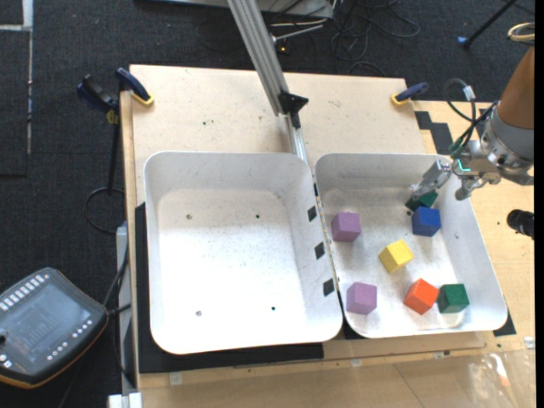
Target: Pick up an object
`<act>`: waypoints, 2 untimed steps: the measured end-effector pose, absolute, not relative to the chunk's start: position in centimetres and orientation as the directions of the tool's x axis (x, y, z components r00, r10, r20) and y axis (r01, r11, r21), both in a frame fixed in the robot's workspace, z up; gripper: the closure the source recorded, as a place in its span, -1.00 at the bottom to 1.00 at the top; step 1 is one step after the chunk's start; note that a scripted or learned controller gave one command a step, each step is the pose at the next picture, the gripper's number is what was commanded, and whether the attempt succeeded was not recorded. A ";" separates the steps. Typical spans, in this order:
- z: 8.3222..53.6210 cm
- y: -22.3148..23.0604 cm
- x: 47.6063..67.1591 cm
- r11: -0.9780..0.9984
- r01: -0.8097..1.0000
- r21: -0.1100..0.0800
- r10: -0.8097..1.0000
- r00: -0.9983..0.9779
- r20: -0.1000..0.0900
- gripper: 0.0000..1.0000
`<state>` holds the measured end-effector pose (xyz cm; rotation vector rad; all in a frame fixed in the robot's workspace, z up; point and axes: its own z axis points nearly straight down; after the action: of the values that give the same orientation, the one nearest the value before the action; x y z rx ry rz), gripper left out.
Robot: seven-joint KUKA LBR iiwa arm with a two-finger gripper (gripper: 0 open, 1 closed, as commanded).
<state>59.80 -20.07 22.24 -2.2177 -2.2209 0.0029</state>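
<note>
Dark carpet strewn with cables surrounds a pale bench (255, 100) that carries two shallow white bins side by side. Inside the right bin (374, 167) sit the blocks: a blue cube (426, 221) near the far right wall, a yellow cube (395, 256) below and left of it, two purple cubes (345, 226) (361, 297) toward the bin's left side, and an orange cube (421, 296) touching or nearly touching a dark green cube (453, 297) at the near right corner. All are small, plain-coloured and matte, each lying flat on the white floor of the bin.

Just above the blue cube, the gripper (422, 195) reaches in from the right at a slant, its tip low over the bin; a dark green shape sits at its end, but whether that is a block or part of the tool is unclear, and whether the fingers are apart or together cannot be told. The grey arm (510, 134) comes over the right rim.

Blue and yellow cubes stand apart with open floor between them, and the purple cubes have room on all sides. Orange and green are crowded against the curved near wall. The left bin (161, 185) shows bare speckled floor. A metal pole (259, 41) slants down to the gap between the bins, and a handheld pendant (42, 325) lies on the carpet at lower left.
</note>
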 end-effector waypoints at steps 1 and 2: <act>22.4 -20.0 59.8 0.003 1.000 -0.001 1.000 -0.003 0.000 -1.00; 18.0 -19.6 59.5 0.001 1.000 -0.004 1.000 -0.001 0.000 -1.00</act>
<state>59.46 -19.62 18.00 -2.2186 -2.2198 0.0041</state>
